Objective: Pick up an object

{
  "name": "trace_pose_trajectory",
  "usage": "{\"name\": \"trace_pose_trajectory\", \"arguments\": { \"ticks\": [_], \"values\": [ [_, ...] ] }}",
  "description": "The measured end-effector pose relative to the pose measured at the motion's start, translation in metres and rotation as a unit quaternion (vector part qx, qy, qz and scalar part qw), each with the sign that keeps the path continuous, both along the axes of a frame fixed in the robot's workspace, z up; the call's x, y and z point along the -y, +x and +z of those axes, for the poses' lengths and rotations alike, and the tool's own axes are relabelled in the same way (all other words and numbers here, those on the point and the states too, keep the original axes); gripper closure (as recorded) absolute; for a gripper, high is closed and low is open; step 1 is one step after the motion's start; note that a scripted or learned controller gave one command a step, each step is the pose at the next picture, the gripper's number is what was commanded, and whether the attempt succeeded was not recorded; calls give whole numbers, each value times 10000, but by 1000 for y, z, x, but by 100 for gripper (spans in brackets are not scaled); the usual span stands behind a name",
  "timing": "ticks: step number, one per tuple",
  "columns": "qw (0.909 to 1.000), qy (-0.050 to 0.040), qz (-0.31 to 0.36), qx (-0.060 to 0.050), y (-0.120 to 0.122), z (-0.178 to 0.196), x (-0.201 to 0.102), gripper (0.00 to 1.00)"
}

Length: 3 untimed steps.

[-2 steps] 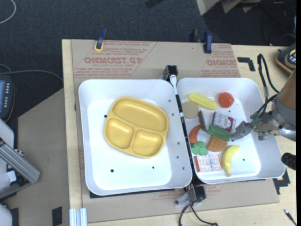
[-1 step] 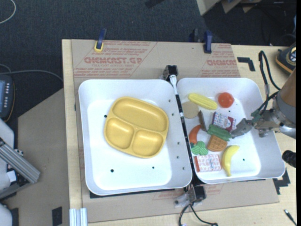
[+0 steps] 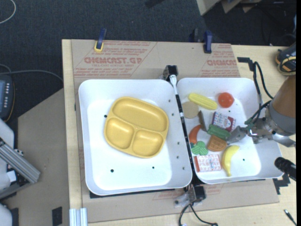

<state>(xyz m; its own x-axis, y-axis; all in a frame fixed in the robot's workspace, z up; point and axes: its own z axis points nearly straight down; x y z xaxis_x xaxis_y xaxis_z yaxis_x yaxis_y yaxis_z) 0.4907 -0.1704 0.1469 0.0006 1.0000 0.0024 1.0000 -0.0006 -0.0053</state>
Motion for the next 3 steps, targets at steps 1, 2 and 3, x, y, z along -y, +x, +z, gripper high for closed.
{"name": "trace_pose_trajectory", "arguments": {
  "ticks": [1,2,3],
  "values": [
    [10000,-3,-3,20,3,-51,-10,0],
    [10000,17,8,28,5,-59,-11,0],
    [10000,12,6,66,8,-46,-11,100]
  ]
}}
